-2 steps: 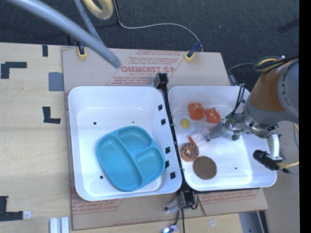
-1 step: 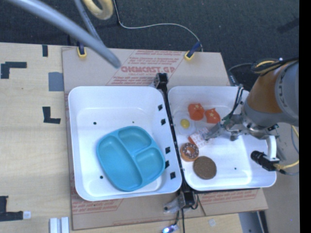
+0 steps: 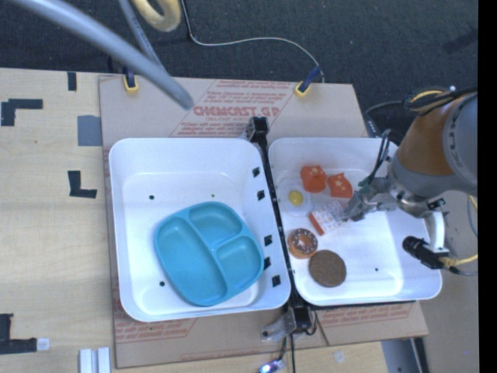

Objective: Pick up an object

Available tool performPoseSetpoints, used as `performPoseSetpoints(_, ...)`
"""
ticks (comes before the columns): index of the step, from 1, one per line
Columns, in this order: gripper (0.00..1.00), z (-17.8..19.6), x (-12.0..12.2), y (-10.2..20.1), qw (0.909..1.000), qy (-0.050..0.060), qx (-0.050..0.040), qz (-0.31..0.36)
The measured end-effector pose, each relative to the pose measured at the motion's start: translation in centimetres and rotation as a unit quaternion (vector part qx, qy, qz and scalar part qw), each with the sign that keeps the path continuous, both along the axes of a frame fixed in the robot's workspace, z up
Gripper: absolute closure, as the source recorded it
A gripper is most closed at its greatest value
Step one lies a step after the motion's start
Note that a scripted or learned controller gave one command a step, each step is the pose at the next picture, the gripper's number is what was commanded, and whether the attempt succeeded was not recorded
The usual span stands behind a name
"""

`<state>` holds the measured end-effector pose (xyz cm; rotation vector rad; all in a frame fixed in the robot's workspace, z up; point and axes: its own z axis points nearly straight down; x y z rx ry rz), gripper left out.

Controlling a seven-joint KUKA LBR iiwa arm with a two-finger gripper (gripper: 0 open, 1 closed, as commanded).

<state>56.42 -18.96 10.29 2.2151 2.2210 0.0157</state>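
Note:
My gripper [image 3: 353, 210] reaches into the right bin [image 3: 388, 282] from the right, low over its middle. Its tip sits at the edge of a clear wrapped packet with an orange end [image 3: 324, 219]. Two orange pieces [image 3: 314, 178] [image 3: 339, 185] lie just beyond it toward the back. A small yellow ball [image 3: 295, 197] rests near the bin's left wall. A sprinkled doughnut [image 3: 302, 242] and a brown cookie [image 3: 328, 268] lie at the front. Nothing shows lifted off the bin floor.
The left bin [image 3: 132, 169] holds a blue divided plate [image 3: 208, 251]. A black divider [image 3: 268, 200] runs between the bins. The arm's grey body and orange band [image 3: 431, 142] hang over the right bin's far right side. A cable [image 3: 256, 45] crosses the cardboard behind.

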Motion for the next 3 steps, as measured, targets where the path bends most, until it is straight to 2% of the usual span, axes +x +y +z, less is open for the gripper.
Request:
performPoseSetpoints(1, 1.0, 6.3, -0.1, -0.2, 1.0, 0.003, -0.003, 0.0)
performPoseSetpoints(2, 1.0, 11.0, 0.7, -0.7, 1.0, 0.003, -0.0028, 0.0)
performPoseSetpoints(3, 1.0, 12.8, 0.8, -0.7, 1.0, 0.005, -0.002, 0.0)
